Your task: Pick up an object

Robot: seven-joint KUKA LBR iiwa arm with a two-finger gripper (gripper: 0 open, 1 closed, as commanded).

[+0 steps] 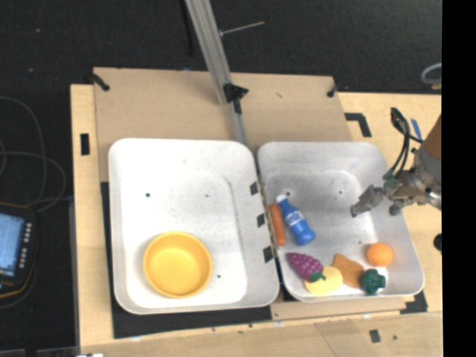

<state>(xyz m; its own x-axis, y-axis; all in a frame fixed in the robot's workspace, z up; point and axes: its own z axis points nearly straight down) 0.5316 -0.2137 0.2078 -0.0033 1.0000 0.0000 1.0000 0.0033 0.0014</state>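
The right bin [327, 166] holds a blue bottle [295, 219] and an orange carrot [277, 224] near its left wall. Along its front lie purple grapes [304, 264], a yellow fruit [326, 281], a tan piece [348, 268], a green item [372, 280] and an orange ball [379, 253]. My gripper [378, 199] hangs over the bin's right side, above and behind the orange ball, its two fingers spread with nothing between them.
The left bin [178, 177] holds a yellow bowl [177, 264] at its front. A metal rail [212, 43] slants up from between the bins' back edges. Cables [405, 136] hang by the arm at the right.
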